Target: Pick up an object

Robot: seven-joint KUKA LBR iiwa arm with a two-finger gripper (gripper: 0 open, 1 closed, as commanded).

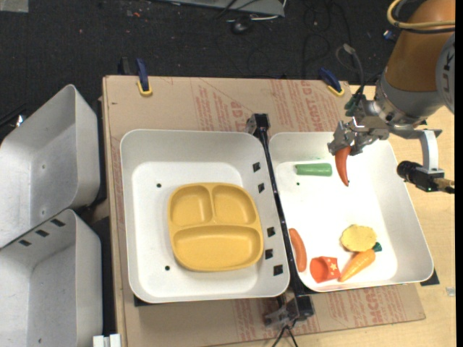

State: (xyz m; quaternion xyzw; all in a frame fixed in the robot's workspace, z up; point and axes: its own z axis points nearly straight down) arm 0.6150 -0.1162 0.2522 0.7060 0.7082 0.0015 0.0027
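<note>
We see the arm come in from the upper right, its orange band (broad and rounded) sitting just above the grey wrist. The wrist angles down and to the left, ending in the gripper, which hangs above the far part of the right-hand bin. Its fingers are closed on a red chili pepper, which dangles downward from them.

Yellow tray, white bins — green piece, red chili, orange carrot.
</note>
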